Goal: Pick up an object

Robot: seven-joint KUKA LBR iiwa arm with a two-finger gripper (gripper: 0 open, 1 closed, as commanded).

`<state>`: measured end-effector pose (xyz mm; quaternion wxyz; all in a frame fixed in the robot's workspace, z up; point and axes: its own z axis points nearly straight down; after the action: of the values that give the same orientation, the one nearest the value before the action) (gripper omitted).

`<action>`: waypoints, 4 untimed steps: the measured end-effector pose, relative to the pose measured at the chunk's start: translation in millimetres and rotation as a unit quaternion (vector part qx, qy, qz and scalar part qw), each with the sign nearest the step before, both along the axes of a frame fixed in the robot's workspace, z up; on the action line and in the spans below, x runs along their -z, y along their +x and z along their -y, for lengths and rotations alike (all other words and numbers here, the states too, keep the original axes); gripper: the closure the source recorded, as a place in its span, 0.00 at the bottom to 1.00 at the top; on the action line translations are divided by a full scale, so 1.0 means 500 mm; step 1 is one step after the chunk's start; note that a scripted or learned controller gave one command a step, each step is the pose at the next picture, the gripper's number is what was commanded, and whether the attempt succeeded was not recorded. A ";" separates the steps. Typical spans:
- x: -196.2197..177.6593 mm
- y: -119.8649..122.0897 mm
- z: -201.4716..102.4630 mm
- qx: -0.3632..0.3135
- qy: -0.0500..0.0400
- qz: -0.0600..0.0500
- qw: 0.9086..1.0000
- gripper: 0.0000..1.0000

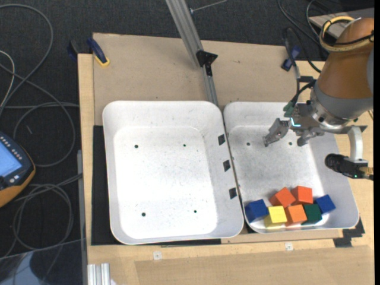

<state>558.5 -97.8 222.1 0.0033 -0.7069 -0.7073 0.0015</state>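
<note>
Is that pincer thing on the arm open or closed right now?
Open. The pincer hangs over the right bin with its two fingers spread apart and nothing between them; the coloured blocks lie further down the bin.

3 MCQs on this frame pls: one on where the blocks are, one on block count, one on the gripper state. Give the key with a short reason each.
1. Where do the coloured blocks lie?
A. left bin, centre
B. right bin, near edge
C. on the bench outside the bins

2. How many blue blocks are visible?
A. none
B. two
C. four

3. What is the gripper doing?
A. open, holding nothing, above the far part of the right bin
B. shut on an orange block
C. resting in the left bin

Key:
1 B: the cluster sits against the near rim of the right bin, while the left bin holds no blocks.
2 B: one blue block is at the cluster's left end, another at its right end.
3 A: the gripper has its fingers spread with nothing between them, well apart from the blocks.
</note>
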 end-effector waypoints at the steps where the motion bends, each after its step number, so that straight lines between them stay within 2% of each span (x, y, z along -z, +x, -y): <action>1: -0.004 0.001 0.000 0.000 0.000 0.002 1.000 0.00; 2: 0.116 0.010 -0.013 0.000 0.000 -0.001 1.000 0.00; 3: 0.240 -0.006 -0.017 0.001 0.000 -0.002 1.000 0.00; 4: 0.246 -0.006 -0.018 0.001 0.000 0.001 1.000 0.00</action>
<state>555.5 -88.7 99.2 0.0025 -0.7074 -0.7068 0.0008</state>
